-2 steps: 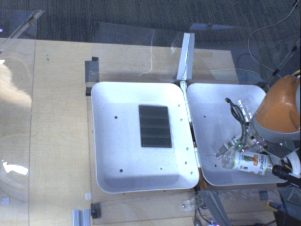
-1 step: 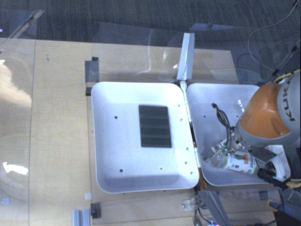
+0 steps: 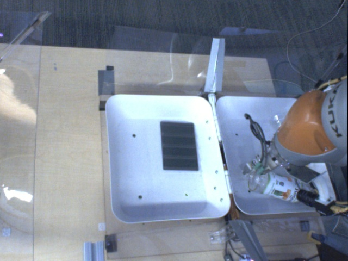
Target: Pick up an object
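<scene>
While the gripper (image 3: 260, 170) is hanging low in the right bin (image 3: 239, 124) — grip state impossible to tell — the bottle (image 3: 278, 188) is lying just right of it, long axis running left–right.

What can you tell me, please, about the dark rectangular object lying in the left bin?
The dark rectangular object lies flat near the middle of the left bin, long side running from far to near. It looks matte black or dark grey, crossed by faint lines that divide it into about four bands. Its material cannot be told. It rests on the bin's white floor, and nothing else touches it.
</scene>
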You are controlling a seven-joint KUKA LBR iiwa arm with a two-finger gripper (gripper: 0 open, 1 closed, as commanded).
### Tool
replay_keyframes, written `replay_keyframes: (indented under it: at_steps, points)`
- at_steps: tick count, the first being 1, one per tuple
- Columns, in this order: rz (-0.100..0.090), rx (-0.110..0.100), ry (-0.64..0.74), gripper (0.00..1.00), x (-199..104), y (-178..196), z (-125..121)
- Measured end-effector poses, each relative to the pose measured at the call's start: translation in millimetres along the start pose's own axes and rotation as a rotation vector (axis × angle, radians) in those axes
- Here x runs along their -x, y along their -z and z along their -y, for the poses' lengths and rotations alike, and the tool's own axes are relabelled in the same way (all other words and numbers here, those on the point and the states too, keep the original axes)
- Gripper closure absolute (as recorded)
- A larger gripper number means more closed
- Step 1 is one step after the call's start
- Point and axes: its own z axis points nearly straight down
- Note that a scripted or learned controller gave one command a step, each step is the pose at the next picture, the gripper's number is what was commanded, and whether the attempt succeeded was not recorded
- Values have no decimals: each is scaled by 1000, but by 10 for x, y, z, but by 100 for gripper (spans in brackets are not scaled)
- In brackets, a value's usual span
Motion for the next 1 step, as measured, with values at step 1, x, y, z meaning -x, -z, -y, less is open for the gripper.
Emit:
replay_keyframes:
  at_steps: [1]
  points:
    - [-1, -27, -505, 100, -141, 800, -514]
